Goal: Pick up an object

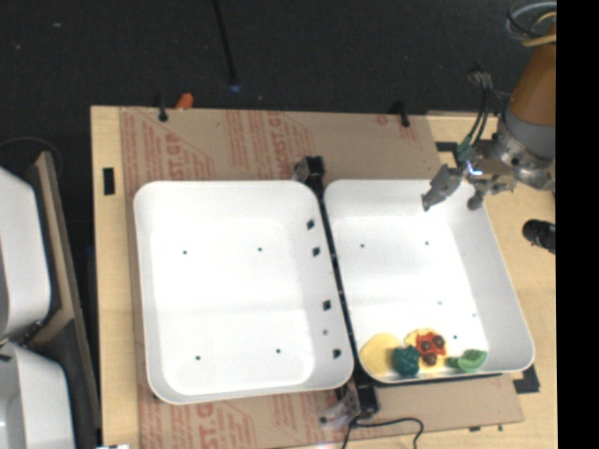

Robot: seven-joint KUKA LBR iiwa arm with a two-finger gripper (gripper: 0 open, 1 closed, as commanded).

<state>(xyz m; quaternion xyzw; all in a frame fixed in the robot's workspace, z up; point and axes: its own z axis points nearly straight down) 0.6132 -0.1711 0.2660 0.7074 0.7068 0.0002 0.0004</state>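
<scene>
Two white bins (234,382); right one holds four small objects (423,354).

- Arm (535,92): orange band, grey metal collar beneath it
- Gripper (456,192): two slim grey fingers on a grey wrist block
- Thin dark cables run alongside the wrist
- Small bluish-white glint at finger base

Arm cut off at frame's right

Small objects (426,352) in the right bin's (487,279) near corner blur together, too small to identify.
</scene>
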